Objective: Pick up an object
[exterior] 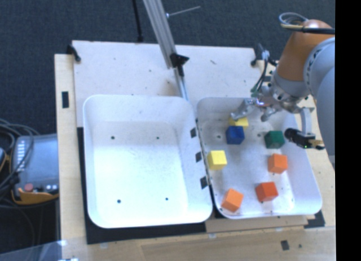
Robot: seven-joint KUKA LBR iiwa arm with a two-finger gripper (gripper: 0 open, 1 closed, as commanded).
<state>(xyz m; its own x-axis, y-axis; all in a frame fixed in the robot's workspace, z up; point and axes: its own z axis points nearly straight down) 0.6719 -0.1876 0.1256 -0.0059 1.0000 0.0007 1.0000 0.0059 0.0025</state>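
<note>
So we're at the approach step here, nothing picked yet as far as we can see. The hand (pixel 246 109) sits low over the far edge of the right bin (pixel 307 195), right by a small yellow block (pixel 242 122) and just behind the blue cube (pixel 235 135). Honestly we can't tell how it's set or whether it has anything in it, it's too small and cluttered at that spot.

Our guess is the yellow block or the blue cube is the target. They're nearly touching each other, so the next move needs a clean drop onto one without shoving the other.

The rest of the right bin: a green cube (pixel 274 138) near the far right, a yellow cube (pixel 217 159) by the left wall, an orange cube (pixel 277 163) towards the right edge, a red-orange cube (pixel 266 191) and another orange one (pixel 232 199) along the near edge. All well apart from the hand. The left bin (pixel 93 113) sits alongside on the bench (pixel 124 62).
</note>
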